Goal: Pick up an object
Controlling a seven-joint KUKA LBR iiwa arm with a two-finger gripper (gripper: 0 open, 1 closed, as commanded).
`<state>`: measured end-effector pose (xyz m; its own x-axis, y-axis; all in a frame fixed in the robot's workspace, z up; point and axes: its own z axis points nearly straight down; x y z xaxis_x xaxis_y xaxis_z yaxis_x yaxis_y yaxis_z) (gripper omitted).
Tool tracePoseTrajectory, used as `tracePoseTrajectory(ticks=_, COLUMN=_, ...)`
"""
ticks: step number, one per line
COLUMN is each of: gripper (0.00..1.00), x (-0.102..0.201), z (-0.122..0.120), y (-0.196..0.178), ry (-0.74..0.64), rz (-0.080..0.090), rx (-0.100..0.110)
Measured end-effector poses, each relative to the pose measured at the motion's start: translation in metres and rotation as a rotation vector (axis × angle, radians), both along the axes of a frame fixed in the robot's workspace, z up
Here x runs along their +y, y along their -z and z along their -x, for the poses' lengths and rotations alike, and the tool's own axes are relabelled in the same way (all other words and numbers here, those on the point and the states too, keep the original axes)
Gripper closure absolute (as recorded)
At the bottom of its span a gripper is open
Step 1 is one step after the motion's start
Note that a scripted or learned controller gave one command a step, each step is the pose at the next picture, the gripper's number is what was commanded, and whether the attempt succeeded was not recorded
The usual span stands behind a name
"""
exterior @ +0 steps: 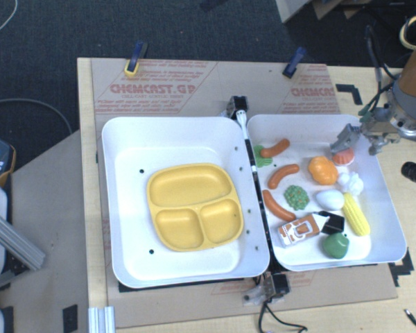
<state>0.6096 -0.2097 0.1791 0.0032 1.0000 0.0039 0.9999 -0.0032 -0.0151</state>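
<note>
Camera view from above: two white bins are seen side by side on the tabletop [194, 82]. In the left bin [125, 186] a yellow tray [194, 205] with three compartments is placed. The right bin [381, 220] is filled with toy food: two sausages at the left side, one [284, 175] above the other [277, 205], a third sausage [274, 148] near the top, a broccoli [296, 198], an orange [323, 171], an egg [328, 200], a corn cob [356, 214], a small carton [298, 230] and a green apple [335, 245] near the front wall. A red item [344, 157] is seen just beside the orange, at the upper right part of this bin. The arm enters from the right, and the hand [357, 141] is positioned over the red item. Whether the hand is open or closed cannot be told, and it cannot be told if anything is gripped.
</note>
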Motion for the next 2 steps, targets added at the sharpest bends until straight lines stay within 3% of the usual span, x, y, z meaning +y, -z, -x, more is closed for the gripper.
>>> tracePoseTrajectory(ticks=1, gripper=0.0, x=0.0, z=-0.004, y=-0.009, ry=-0.003, rz=0.004, rx=-0.015)
tracePoseTrajectory(ticks=2, gripper=0.0, x=-0.005, z=-0.005, y=0.036, ry=-0.003, rz=0.002, rx=-0.01)
